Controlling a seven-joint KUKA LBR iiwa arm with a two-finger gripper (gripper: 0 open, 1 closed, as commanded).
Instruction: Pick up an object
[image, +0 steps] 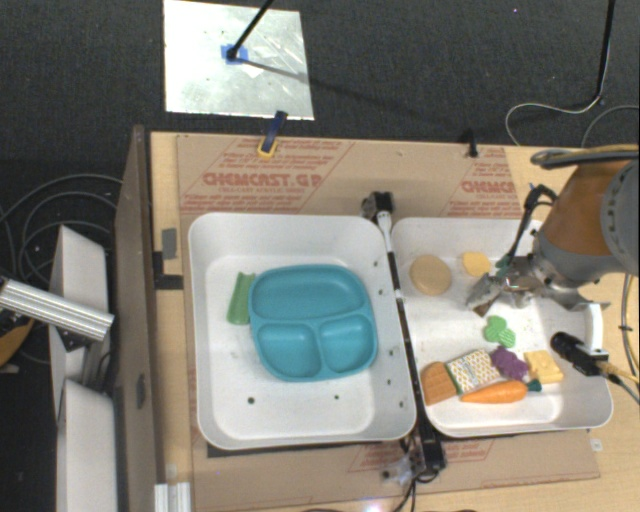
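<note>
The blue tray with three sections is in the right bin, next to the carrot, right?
No. The camera view shows the blue tray in the left bin, beside a green piece. The carrot lies in the right bin.

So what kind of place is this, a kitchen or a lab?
Most likely a robotics lab, not a kitchen: a grey arm with an orange band reaches over two shallow white plastic bins, the food is small toy pieces, and loose black cables lie on dark carpet.
</note>
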